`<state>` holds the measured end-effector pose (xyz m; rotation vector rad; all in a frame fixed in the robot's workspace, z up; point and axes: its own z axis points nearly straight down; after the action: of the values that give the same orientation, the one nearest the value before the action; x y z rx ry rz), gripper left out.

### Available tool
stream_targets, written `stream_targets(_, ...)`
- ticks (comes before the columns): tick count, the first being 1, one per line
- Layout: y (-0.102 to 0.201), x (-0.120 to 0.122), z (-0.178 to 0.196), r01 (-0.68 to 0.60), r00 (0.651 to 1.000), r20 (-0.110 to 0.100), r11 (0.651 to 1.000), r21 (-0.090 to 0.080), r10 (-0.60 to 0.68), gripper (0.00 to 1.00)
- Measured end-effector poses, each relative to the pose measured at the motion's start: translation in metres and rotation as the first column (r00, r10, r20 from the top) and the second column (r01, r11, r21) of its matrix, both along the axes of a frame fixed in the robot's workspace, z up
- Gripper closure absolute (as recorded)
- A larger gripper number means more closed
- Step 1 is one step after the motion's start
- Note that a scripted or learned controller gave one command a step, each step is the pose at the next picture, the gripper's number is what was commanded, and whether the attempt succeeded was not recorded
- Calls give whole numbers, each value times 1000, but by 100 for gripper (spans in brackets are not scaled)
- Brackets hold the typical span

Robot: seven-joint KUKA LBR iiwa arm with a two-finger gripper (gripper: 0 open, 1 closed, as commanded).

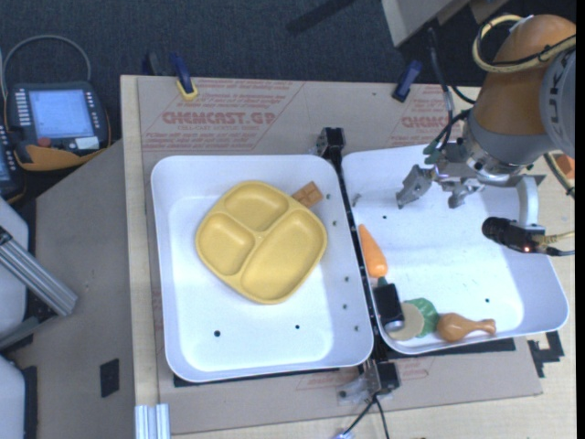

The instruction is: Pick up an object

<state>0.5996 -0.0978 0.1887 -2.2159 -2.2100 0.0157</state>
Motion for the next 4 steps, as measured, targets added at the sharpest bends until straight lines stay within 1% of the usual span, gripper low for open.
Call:
stream_targets(1, 0, 3, 8, -3, 1000, 15, 1000, -1, 3, 0)
stream_targets(2, 7, -3, -52, -2, 1000, 8, 1000, 0, 2, 0)
stream_targets(3, 6, -1, -99, -2, 1000, 19, 1000, -2, 2, 0)
stream_targets(4, 5, 0, -88, -1, 1000, 25, 1000, -6, 1, 100)
